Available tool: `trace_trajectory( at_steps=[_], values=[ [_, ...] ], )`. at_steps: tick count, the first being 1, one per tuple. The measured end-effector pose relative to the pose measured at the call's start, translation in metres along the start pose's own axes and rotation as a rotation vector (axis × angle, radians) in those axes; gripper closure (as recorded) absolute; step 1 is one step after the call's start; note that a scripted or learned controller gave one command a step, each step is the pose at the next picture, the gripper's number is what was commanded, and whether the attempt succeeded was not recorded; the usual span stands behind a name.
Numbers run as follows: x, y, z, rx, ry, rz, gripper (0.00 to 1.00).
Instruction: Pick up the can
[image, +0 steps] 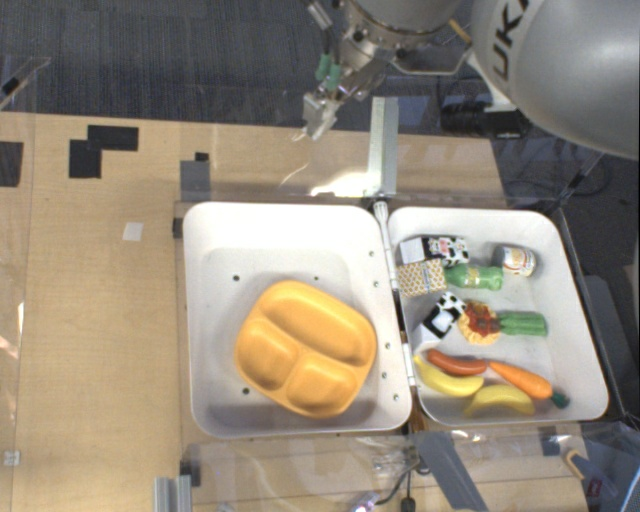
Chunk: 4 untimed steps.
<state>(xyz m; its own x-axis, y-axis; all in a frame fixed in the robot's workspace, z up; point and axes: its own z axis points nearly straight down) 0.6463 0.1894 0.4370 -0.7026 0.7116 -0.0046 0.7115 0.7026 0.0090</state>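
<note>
Tool (316, 115) up high, over back edge of bench (90, 300), well apart from both bins. Can't tell if open or shut; nothing seen in it.

Could go wrong:
- Could grab green bottle (473, 277) by mistake, as it's touching or just beside can (517, 262).
- Could slip off, w/ can round & lying on its side.
- Could bump wall of right bin (585, 330), w/ can so nr back right corner.

Can looks small & shiny, w/ white & red on it, end facing up a bit.
</note>
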Motion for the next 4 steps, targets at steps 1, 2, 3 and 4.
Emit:
trace_trajectory(
  at_steps=[1,2,3,4],
  values=[
    [0.014,0.040,0.001,0.001,0.001,0.152,1.00],
    [0.015,0.041,-0.013,-0.008,-0.003,0.145,1.00],
    [0.006,0.038,0.057,0.005,0.001,0.476,1.00],
    [0.012,0.032,0.084,0.005,0.001,0.581,1.00]
  ],
)
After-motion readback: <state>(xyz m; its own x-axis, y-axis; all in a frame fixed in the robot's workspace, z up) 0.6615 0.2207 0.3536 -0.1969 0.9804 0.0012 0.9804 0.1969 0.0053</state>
